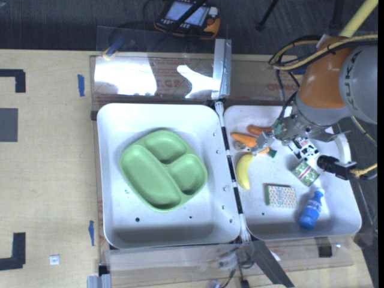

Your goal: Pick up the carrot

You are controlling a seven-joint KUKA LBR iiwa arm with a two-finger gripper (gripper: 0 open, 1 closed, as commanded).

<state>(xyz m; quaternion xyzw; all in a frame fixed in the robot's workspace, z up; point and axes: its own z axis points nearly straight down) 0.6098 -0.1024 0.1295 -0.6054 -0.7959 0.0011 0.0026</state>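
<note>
The orange carrot [244, 140] lies in the far left corner of the right bin [342, 221], close to the divider between the bins. A second orange piece [260, 129] shows just behind it. My gripper [264, 141] reaches in from the right and is down at the carrot's right end, touching or nearly touching it. The grey arm with its orange band [324, 86] hangs over the bin's far right corner. Part of the carrot is hidden by the gripper's tip.
In the right bin a yellow banana [243, 170] lies just in front of the carrot, with a patterned sponge [280, 195], a small green box [306, 173] and a blue bottle [311, 209] nearby. A green divided plate [162, 168] sits in the left bin [114, 125].
</note>
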